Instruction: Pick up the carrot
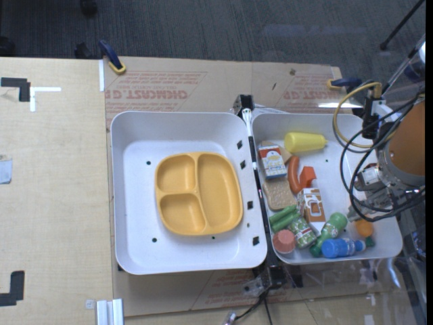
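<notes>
Toy foods lie packed in the right bin (318, 126). An orange piece that I take for the carrot (308, 176) sits near the bin's middle, right beside a long red-orange sausage-like piece (293, 175). The arm's orange band (411, 144) hangs over the bin's right edge. The gripper (366, 207) sits below it among cables, above the bin's right side, well to the right of the carrot. A small orange ball (365, 228) lies just under the gripper.
The left bin (128, 202) holds a yellow divided plate (199, 193). Around the carrot are a yellow corn-like piece (305, 141), small cartons (272, 162), green items (284, 217) and a blue bottle (342, 248). Yellow and black cables (352, 124) loop over the bin's right rim.
</notes>
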Controlling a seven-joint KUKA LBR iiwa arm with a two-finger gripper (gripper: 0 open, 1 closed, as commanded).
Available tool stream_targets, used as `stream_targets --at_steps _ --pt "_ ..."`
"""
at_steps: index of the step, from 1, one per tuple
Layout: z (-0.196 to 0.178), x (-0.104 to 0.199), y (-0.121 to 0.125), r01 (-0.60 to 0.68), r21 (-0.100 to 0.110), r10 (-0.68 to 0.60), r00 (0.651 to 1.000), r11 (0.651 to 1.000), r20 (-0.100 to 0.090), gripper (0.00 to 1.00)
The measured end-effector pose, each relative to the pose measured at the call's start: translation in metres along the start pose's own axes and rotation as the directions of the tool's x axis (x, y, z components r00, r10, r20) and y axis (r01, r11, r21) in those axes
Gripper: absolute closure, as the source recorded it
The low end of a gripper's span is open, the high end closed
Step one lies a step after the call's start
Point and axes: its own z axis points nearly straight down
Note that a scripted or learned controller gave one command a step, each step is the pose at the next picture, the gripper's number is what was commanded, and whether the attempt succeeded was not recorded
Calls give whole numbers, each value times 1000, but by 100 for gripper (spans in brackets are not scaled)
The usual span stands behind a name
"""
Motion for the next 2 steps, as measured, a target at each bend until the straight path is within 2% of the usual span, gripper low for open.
stream_targets --at_steps 1,2 --pt "-5 -50 -60 148 -18 -148 989 989 -5 100" --pt "15 -5 -67 318 -17 -318 948 948 -2 100"
